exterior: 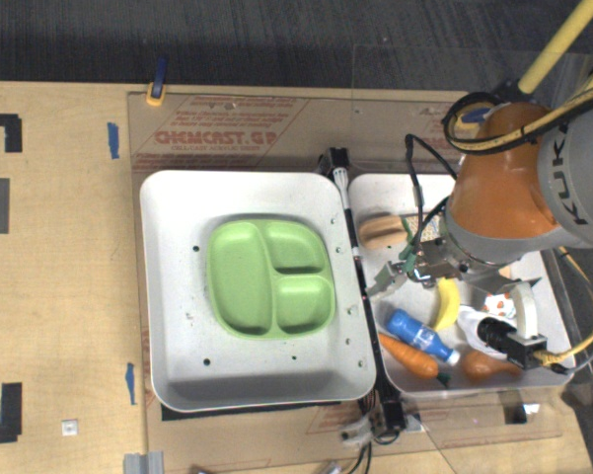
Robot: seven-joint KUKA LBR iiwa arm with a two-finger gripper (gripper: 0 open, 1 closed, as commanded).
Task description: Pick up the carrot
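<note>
The small orange tapered plastic carrot point(410, 355) lies near-left in the right bin, touching the blue bottle point(419, 332). It looks light, stiff and slick; I'd grip mid-body. My pincer point(407, 268) hovers farther back; spread or pressed together, I cannot tell.

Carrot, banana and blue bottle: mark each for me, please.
carrot point(410, 355), camera view, middle of its orange body.
banana point(445, 304), camera view, middle of the yellow fruit.
blue bottle point(418, 333), camera view, on its blue body.
</note>
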